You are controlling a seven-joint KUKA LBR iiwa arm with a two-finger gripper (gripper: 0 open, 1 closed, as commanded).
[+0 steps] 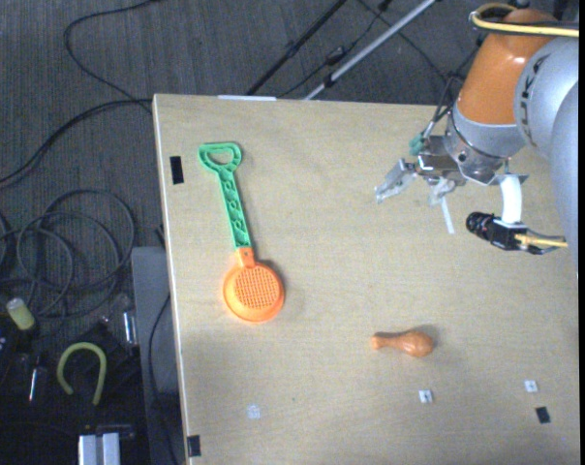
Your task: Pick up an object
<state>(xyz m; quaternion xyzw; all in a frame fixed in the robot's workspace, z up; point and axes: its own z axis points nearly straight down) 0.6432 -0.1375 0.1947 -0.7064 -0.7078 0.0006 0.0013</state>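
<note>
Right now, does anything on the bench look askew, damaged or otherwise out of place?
Nothing stands out. The strainer lies flat at left, whole, and the small orange piece lies apart near the front. The claw hangs above bare surface at right, holding nothing.

The light wooden bench top (351,289) carries a strainer (244,250) with a green handle and orange mesh head at left, and an orange pear-shaped object (406,342) lower centre-right, well apart.

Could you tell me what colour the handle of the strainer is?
Green; the strainer has an orange mesh head, seen clearly in the camera view.
</note>
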